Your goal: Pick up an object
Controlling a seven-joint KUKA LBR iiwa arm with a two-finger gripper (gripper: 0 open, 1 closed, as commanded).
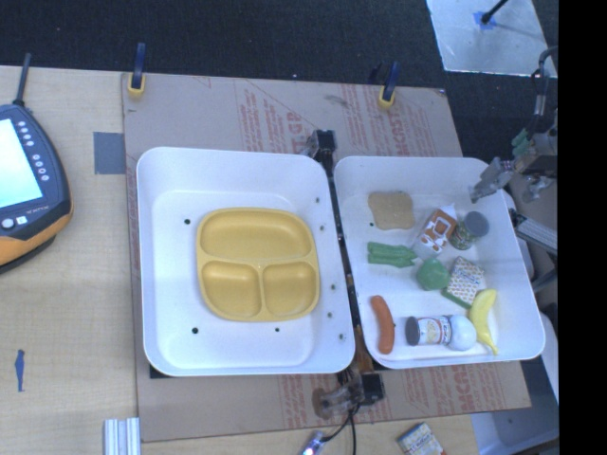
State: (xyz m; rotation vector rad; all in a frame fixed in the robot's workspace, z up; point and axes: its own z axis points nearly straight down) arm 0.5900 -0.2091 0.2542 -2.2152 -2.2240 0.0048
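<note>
Plastic toy food fills the right bin [527, 344]; we judge the sausage [382, 323] at its front left light, stiff, best pinched across its middle, while the gripper [493, 180] hovers by the far corner, finger state undeterminable.

We see a pale wooden desk [66, 349] with a brown cardboard sheet [285, 112] laid over its middle, held at the far edge by two clamps [137, 81]. On the sheet sit two shallow white bins side by side, touching: the left bin [161, 254] and the right bin [526, 339]. At the desk's left edge lies a control pad [28, 183] with an orange rim. Near it a grey tape patch [109, 152] sticks to the wood.
</note>
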